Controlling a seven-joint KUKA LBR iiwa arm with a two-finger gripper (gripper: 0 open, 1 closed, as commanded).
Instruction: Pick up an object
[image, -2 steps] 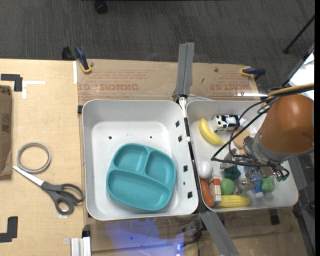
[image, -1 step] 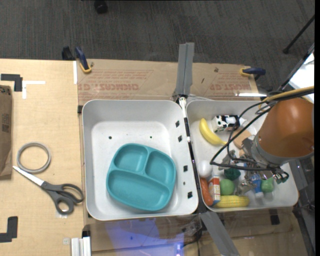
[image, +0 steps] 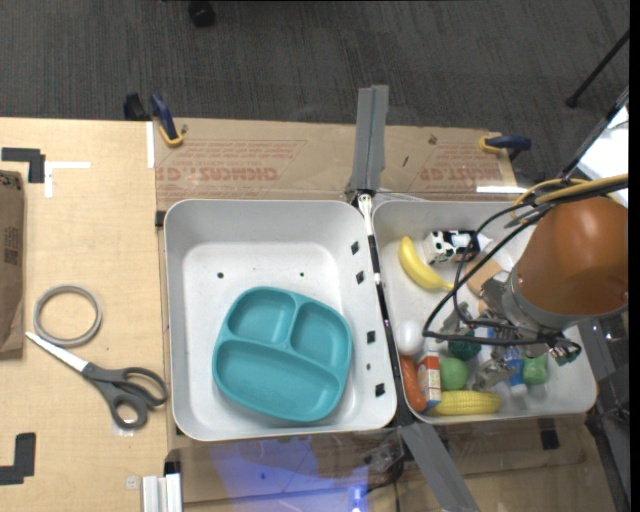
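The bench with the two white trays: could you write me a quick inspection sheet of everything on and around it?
Surface: wooden bench, cardboard sheet under two white bins.
Job's things: right bin holds banana, corn cob, green pieces, small bottle.
Clutter: left bin holds teal divided plate; scissors, tape roll on bench.
Pincer: hidden under arm.
Cables: black loops by wrist.
Surroundings: grey carpet.

A pale wooden bench (image: 90, 190) runs under dark grey carpet (image: 300, 50) at the top, with brown cardboard (image: 260, 160) clamped along its far edge, and scissors (image: 110, 380), a tape roll (image: 67, 313) and black corner marks (image: 25, 160) lying at its left.
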